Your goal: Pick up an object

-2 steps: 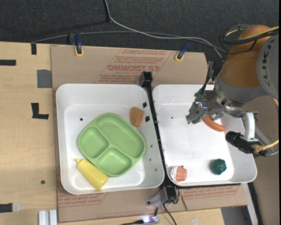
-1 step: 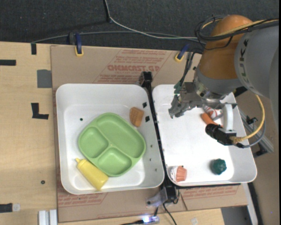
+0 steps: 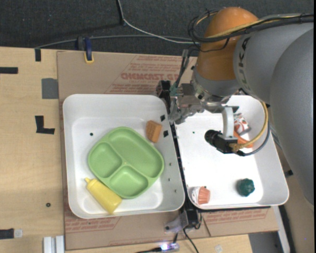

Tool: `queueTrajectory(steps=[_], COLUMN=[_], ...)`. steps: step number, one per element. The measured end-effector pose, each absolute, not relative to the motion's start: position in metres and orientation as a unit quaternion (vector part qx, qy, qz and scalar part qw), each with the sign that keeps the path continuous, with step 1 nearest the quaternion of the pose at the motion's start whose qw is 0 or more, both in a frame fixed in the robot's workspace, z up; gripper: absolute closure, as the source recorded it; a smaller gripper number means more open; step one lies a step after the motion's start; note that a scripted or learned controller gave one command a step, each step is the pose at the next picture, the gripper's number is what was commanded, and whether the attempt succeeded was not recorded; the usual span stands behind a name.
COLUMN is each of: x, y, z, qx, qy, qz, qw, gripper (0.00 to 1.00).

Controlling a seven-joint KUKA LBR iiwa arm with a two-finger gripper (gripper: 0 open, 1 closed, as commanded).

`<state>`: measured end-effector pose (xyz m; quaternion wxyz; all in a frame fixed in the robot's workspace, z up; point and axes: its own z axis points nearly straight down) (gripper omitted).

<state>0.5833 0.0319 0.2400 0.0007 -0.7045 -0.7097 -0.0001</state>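
Two white bins sit side by side on the bench [image 3: 21, 157]. Lower frame: yellow bottle [image 3: 102, 195] in left bin's [image 3: 72, 109] lower-left corner, touching green divided plate [image 3: 126, 162]. Orange-white cup [image 3: 202, 195] and teal lump [image 3: 246, 187] lie along right bin's [image 3: 278, 193] lower wall. Higher up: brown block [image 3: 154, 131] beside the divider. Gripper [image 3: 175, 111] just up-right of it, over the divider; apart or together, cannot tell.

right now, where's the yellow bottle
In the camera view, the yellow bottle lies in the front left corner of the left bin, right beside the green plate's lower left edge.
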Motion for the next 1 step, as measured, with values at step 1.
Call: queueTrajectory(steps=[1], x=[0.6009], y=[0.0788], z=[0.2433], qx=[-0.705], qy=[-0.709], qz=[-0.0003], qw=[0.000], gripper=[1.00])
